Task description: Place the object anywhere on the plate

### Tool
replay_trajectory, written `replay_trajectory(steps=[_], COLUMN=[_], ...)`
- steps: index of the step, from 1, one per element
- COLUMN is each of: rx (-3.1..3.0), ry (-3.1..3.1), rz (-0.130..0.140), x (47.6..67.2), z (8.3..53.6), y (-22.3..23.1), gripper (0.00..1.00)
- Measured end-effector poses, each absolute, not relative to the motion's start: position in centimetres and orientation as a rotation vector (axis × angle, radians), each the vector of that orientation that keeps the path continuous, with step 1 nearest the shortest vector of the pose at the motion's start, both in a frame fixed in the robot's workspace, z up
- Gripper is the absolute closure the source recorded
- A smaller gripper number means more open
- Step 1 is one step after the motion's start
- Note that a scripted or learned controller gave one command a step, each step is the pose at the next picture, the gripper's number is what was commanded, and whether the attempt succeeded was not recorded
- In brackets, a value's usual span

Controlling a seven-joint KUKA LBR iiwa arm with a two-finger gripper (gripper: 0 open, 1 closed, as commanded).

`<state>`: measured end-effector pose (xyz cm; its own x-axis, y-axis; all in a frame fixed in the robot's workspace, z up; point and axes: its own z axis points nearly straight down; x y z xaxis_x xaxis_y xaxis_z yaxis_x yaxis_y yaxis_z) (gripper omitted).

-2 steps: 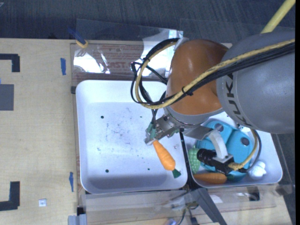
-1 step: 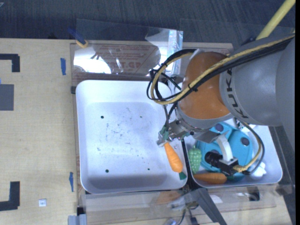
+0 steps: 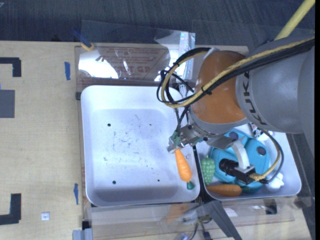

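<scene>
The grey arm with its orange band reaches in from the right and covers much of the right bin, its wrist hanging over the divide between the two bins. The left bin is broad and white, with a few dark specks on its floor.

A blue plate lies in the right bin, partly hidden under the wrist and cables, toward the bin's middle. A green toy sits at its left edge, and an orange piece lies along the bin's near wall.

The gripper is low over the left bin's right wall. A toy carrot hangs or lies directly below it, tip toward the near right corner of the left bin. Whether the tool is closed on the carrot or open above it, I cannot tell.

If the carrot is the object, the task looks early: it is in the left bin, and the carry across the divide and the release on the plate are yet to be done.
</scene>
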<state>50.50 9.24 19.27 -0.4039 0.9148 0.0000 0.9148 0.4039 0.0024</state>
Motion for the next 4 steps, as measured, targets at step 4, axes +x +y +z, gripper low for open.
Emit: replay_trajectory(steps=[4], rx=[1.229], ry=[2.887], rz=[0.006], x=[48.5], z=[26.0], y=[9.3], gripper=[1.00])
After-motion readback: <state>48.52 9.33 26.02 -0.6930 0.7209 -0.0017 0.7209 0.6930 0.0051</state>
